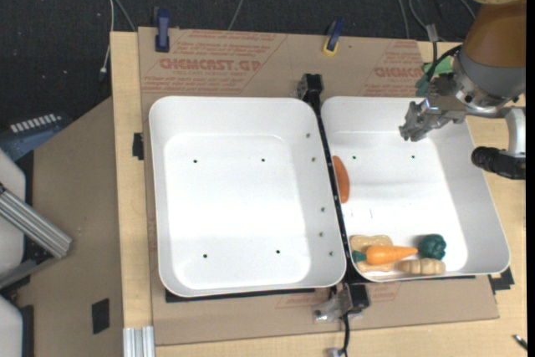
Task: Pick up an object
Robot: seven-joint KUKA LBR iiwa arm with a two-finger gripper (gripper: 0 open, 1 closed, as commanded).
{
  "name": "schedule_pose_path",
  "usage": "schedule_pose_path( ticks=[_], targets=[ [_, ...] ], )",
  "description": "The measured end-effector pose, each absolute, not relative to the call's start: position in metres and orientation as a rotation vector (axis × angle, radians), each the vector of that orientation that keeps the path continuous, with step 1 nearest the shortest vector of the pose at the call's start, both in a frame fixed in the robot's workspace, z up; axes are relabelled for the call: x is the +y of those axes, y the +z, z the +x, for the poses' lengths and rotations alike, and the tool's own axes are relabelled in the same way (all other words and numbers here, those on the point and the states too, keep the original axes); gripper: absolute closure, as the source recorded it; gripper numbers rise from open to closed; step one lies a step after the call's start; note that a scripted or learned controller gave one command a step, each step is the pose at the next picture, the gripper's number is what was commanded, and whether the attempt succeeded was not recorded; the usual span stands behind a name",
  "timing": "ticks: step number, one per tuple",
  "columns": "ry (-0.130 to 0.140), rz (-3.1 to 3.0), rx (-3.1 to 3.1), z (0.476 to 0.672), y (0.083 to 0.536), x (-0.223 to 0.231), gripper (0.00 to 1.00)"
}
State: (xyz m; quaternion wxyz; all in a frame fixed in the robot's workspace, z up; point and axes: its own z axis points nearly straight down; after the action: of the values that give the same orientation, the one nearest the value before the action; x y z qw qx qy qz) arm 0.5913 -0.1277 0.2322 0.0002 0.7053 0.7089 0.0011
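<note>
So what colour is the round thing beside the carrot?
Dark green, seen in the camera view.

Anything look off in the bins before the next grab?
Nothing damaged. One orange piece lies pressed against the right bin's left wall, apart from the cluster at its near edge, awkward for the gripper.

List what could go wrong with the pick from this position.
1. The carrot, the green piece and the tan pieces lie bunched in the near corner of the right bin; a descent there may nudge neighbours or hit the wall.
2. The orange sausage-shaped piece lies against the bin's left wall, leaving little room for fingers.
3. The gripper hangs over bare floor, far from every object; closing here would likely catch nothing.
</note>
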Motion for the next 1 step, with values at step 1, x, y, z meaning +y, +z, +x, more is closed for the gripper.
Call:
schedule_pose_path(
  ticks=[1],
  targets=[
    [0.002, 2.217, 2.227, 0.5968, 0.2234, -0.0818, 1.0]
  ],
)
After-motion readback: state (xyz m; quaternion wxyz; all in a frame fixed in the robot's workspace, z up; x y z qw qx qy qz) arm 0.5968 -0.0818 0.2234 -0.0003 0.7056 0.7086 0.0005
